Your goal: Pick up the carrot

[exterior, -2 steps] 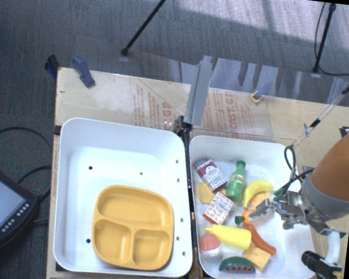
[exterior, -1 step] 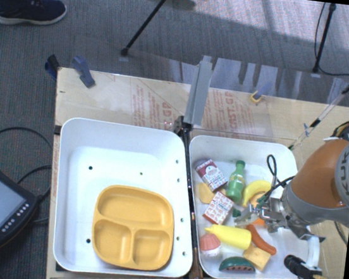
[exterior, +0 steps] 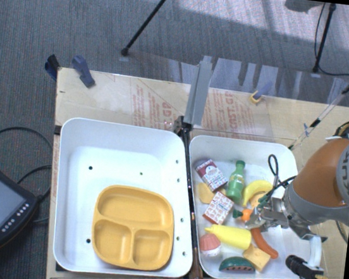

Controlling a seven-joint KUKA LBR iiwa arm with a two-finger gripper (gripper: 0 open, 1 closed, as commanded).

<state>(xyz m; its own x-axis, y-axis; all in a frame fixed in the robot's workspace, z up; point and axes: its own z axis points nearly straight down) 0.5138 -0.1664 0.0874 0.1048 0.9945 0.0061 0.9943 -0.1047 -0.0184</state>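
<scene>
The carrot [exterior: 248,211] is a small orange piece with a green top. It lies in the middle of the right bin [exterior: 287,158], between the banana [exterior: 256,191] and the yellow bottle [exterior: 229,236]. My gripper [exterior: 266,216] hangs low in the bin, right against the carrot's right end. The wrist and the orange band [exterior: 323,179] cover the bin's right side. Whether the carrot sits inside the gripper cannot be made out from this view.
The right bin is crowded: a green bottle [exterior: 237,181], a brown carton [exterior: 208,172], a red-white box [exterior: 218,207], a red sausage [exterior: 265,243], a watermelon slice [exterior: 239,265]. The left bin [exterior: 84,149] holds a yellow divided tray [exterior: 132,227].
</scene>
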